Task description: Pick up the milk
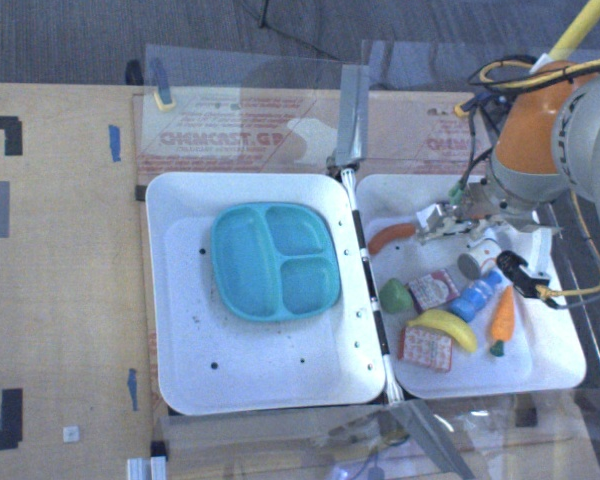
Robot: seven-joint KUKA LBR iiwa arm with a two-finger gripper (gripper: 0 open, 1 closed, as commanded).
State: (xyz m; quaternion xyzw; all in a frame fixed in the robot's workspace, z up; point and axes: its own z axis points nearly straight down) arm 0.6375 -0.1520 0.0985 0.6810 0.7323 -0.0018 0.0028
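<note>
end effector [450,218] is parked over the back of the right bin [560,368], can't tell its grip state, and the milk [426,349] sits near the front beside the banana [445,329]

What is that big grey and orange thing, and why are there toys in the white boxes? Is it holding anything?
That grey and orange thing is a robot arm. It reaches in from the right side of the picture. At its tip is a gripper, a hand with two fingers for picking things up. The picture comes from one camera fixed above the bench, looking down at a slant.

On the bench sit two shallow white bins. The left bin holds a blue plate with three sections. The right bin holds play food: a banana, a carrot, a blue bottle, a green piece, a reddish sausage and two small cartons.

The gripper hovers over the right bin. I can't tell whether it holds anything.
</note>
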